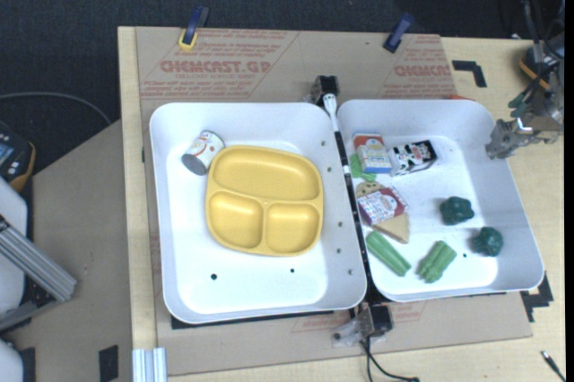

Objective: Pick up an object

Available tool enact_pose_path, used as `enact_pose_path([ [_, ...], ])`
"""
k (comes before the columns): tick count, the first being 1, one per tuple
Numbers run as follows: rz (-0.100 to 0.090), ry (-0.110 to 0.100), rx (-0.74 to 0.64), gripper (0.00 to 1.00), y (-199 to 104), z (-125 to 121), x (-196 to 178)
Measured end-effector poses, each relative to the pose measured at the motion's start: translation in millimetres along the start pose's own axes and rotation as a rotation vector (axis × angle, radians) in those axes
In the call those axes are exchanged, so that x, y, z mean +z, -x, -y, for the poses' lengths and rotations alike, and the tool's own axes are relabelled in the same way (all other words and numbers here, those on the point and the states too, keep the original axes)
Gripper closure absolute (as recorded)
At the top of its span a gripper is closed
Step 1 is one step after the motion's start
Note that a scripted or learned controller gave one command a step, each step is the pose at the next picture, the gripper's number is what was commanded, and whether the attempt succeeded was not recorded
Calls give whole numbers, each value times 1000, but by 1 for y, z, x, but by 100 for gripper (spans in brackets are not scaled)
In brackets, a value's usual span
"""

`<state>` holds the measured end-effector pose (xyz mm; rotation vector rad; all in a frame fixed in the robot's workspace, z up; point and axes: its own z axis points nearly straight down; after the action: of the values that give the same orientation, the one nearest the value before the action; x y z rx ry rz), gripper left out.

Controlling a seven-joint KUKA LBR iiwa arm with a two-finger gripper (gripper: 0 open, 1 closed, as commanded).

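My gripper (508, 138) hangs over the right rim of the right bin (516, 192), near that bin's far right corner. I cannot tell its state, and I see nothing held in it. I judge this a parked or approach pose, clear of the contents so the camera sees both bins.

Right bin, nearest first: two dark green broccoli-like pieces (456, 210) (488, 240) along the right side. A green bundled vegetable (437, 261) and a long green pod (387, 253) lie toward the near edge. A tan wedge (392, 229) touches a pink snack packet (378, 204) by the left wall. A carton with a green edge (370, 155) and a black-and-white packet (413, 157) sit at the far left (all toys, by their look). Any of these could serve as the pick target; the broccoli pieces lie closest to my gripper.

Left bin (170, 219): a yellow three-compartment tray (265, 199) sits in the middle. A small tipped can (203, 151) touches its far left corner.
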<state>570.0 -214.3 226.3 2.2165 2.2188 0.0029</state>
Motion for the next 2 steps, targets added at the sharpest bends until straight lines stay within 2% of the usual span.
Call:
enact_pose_path([
  [2, -5, -9, -4, 100, -105, 23, 15],
])
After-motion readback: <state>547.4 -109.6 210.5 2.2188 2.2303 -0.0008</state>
